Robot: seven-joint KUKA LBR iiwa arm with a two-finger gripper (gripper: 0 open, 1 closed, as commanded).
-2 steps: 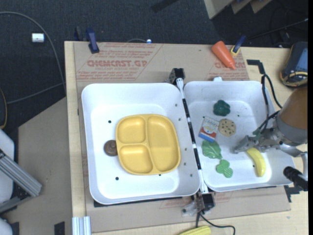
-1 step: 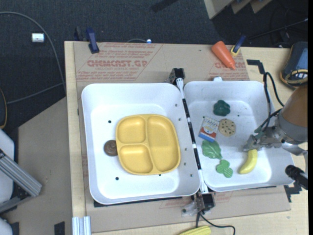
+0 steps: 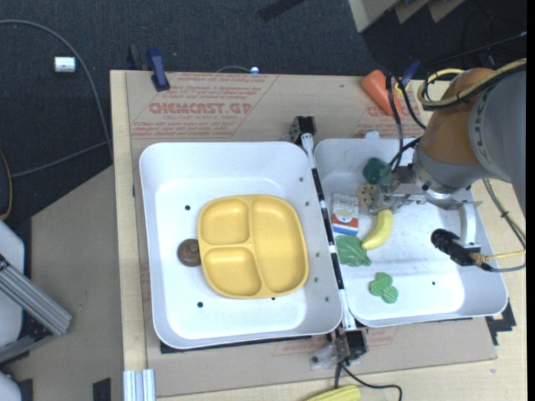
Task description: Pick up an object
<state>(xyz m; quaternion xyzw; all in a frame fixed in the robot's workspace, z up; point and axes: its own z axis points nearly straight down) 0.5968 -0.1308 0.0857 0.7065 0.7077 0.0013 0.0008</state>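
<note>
Honestly, the pick here looks doable but fiddly. The arm (image 3: 468, 132) comes in from the right and its end effector (image 3: 391, 192) sits low over the right bin (image 3: 435, 295), near the bin's back-left part. I can't tell whether it's released or clenched on anything, since the wrist hides that bit from this angle, so I wouldn't call anything grasped.

Candidates all sit in the right bin: a banana (image 3: 378, 229) just below the end effector, a small card (image 3: 345, 214) by the left wall, a green leaf (image 3: 353, 252) touching the banana's lower end, a green blob (image 3: 384, 287) further forward on its own, a teal thing (image 3: 374, 170) at the back, and a speckled bit (image 3: 367, 195) beside the tool. The left bin (image 3: 167, 307) holds a yellow tray (image 3: 252, 246) with a brown disc (image 3: 189, 252) at its left edge, well apart from the arm.

My take: go for the banana, it's closest. Close across its narrow width, not along its length, and aim mid-body so it doesn't pivot out. Watch the card and the leaf; they're crowded in and could get dragged along. The blob is the cleaner backup, with free space around it. Come straight down, then lift slowly.
</note>
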